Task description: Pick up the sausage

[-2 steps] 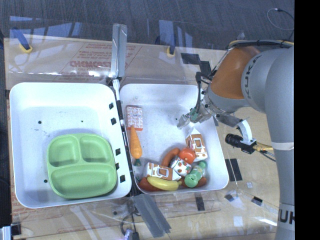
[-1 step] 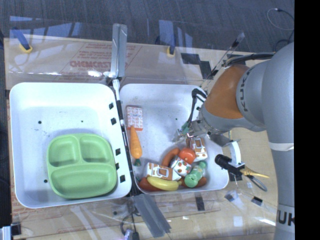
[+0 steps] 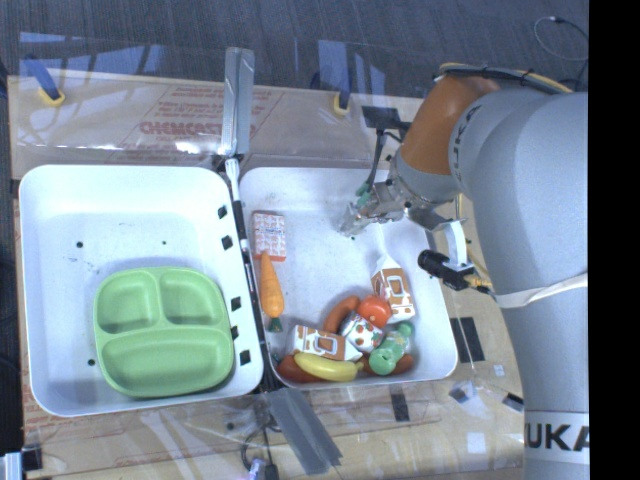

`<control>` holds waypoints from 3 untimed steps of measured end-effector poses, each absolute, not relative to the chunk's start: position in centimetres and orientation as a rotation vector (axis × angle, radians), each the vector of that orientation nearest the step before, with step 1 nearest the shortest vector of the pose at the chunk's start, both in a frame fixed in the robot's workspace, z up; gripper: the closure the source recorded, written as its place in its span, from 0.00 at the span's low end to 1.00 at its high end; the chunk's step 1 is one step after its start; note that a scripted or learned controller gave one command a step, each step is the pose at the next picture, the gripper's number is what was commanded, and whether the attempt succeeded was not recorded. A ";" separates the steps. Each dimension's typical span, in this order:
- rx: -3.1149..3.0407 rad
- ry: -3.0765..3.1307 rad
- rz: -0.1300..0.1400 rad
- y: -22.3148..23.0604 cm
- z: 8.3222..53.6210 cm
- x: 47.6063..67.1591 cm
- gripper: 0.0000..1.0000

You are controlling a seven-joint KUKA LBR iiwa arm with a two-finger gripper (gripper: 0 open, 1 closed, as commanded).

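In the left bin [image 3: 60, 268], a green plate [image 3: 163, 330]; in the right bin [image 3: 310, 193], carrot [image 3: 271, 286], banana [image 3: 326, 367], sausage [image 3: 340, 314], cartons heaped near the front. Above, gripper [image 3: 362, 216]; grip state impossible to tell.

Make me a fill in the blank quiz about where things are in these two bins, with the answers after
1. The green divided plate lies in the ____ bin.
2. The carrot lies just below a small ____ and white packet.
3. The banana is the colour ____.
4. The gripper is over the ____ bin.

Answers: left; red; yellow; right
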State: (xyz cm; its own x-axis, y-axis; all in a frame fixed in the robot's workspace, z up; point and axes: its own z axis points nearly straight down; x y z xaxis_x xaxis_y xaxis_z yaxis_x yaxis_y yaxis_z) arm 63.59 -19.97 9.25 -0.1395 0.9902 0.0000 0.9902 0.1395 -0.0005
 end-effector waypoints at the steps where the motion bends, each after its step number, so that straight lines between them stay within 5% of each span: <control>1: -2.500 -1.902 0.000 -20.0 9.3 65.8 0.00; 2: -2.164 -2.274 0.002 -19.0 16.4 58.7 0.00; 3: -2.325 -2.106 0.004 -16.5 9.1 54.7 0.00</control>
State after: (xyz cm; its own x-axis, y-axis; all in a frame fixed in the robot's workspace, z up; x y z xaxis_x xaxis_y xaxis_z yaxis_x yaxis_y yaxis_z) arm 54.70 -16.47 9.09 0.0986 0.9951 0.0009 0.9951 -0.0986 -0.0046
